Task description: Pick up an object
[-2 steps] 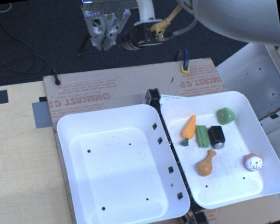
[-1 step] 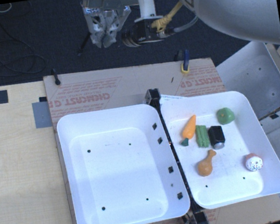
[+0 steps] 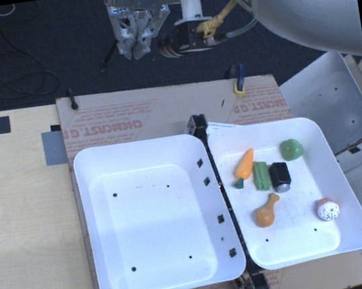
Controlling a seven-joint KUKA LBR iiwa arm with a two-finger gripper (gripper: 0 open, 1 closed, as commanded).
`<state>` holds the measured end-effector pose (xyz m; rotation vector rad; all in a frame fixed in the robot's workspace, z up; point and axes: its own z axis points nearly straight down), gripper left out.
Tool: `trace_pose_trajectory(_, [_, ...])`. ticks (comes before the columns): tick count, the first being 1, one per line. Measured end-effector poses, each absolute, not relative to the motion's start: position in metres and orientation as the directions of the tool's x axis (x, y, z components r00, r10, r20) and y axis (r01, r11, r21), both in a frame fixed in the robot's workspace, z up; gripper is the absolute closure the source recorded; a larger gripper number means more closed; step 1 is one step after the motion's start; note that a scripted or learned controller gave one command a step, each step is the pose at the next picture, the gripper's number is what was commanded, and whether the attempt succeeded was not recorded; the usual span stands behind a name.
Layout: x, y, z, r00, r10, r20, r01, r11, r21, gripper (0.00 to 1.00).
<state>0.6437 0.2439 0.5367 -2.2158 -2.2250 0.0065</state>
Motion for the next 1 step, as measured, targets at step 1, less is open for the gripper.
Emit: trace_pose_trajectory(1, [0.6437,0.244,0.5366,-0.004,1.0,-0.002,1.0,0.004,-0.004,1.0])
